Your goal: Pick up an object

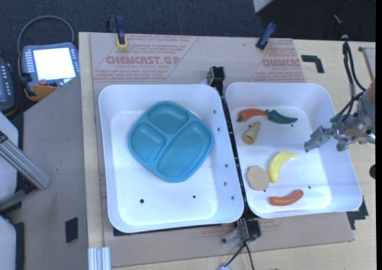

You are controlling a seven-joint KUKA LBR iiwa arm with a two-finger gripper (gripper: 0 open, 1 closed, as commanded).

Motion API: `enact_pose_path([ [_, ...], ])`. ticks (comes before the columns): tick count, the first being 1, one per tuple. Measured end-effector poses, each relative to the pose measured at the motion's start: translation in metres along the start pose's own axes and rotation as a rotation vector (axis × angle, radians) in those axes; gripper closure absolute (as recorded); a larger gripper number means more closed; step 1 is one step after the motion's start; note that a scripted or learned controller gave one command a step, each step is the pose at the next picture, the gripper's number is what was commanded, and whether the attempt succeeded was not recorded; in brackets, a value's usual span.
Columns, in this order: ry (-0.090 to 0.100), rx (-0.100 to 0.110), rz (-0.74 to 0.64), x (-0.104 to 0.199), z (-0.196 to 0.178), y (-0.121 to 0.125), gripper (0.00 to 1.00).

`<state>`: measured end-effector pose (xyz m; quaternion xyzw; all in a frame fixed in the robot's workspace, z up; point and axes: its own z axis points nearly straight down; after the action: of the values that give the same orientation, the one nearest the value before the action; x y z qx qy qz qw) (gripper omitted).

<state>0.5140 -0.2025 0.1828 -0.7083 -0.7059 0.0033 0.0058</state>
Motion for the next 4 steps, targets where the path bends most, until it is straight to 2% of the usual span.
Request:
enact_pose_path([
  [1,-0.004,-0.012,-0.004,0.000,-0.006,0.003,0.00],
  [2,0.000,-0.006,-0.003,0.006,0.056,0.006,0.00],
  [3,-0.001,-0.008,-0.003,0.006,0.101,0.006,0.00],
  [4,-0.005,-0.014,-0.002,0.005,0.088,0.007,1.00],
])
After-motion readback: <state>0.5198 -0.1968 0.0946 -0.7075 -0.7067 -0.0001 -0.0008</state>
